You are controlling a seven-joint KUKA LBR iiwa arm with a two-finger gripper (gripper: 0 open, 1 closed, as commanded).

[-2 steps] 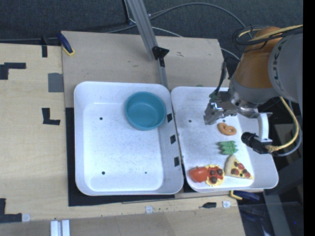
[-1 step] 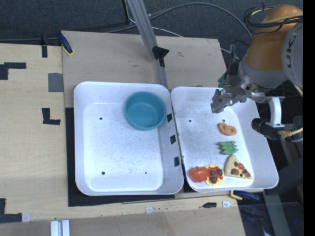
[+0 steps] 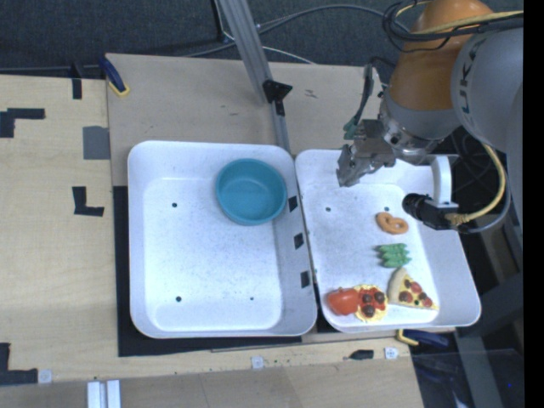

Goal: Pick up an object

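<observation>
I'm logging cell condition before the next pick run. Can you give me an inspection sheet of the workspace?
Surface: wooden bench bearing two white bins, left bin and right bin.
Job's things: blue bowl in left bin; pretzel, green piece, pizza slice, red toy food in right bin.
Clutter: black tape marks on bench.
Grippers: hand over right bin's far end, holding nothing visible.
Cables: black cable behind bench.
Surroundings: grey metal pole.

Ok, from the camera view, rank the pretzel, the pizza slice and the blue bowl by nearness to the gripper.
From the gripper:
1. Pretzel, right bin, just below it.
2. Blue bowl, left bin, across the divide.
3. Pizza slice, right bin's near corner.
</observation>
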